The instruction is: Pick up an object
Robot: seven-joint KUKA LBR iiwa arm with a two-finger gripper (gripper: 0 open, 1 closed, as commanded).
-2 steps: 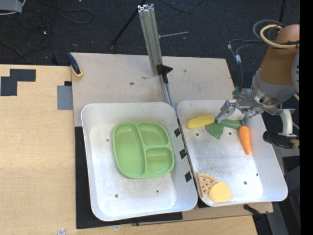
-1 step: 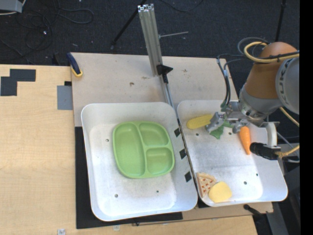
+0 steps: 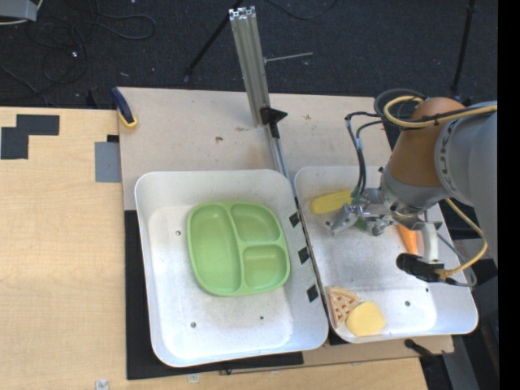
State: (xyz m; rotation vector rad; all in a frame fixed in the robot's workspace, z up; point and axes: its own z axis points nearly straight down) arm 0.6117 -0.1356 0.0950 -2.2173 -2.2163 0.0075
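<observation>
Two shallow white bins are sitting side by side on a pale bench; the left bin (image 3: 162, 315) is holding a green divided plate (image 3: 239, 248). The arm is reaching into the right bin (image 3: 455, 319), its gripper (image 3: 354, 215) hanging low beside a yellow banana-like piece (image 3: 331, 202), which is lying just left of the tips, near or touching. An orange carrot-like piece (image 3: 409, 238) is lying under the wrist; a waffle wedge (image 3: 342, 304) and yellow round (image 3: 365, 318) are resting near the front wall. Jaw opening: cannot tell, nothing visibly held. Judging the approach: centring over the yellow piece and straddling its narrow width before closing is looking wisest
</observation>
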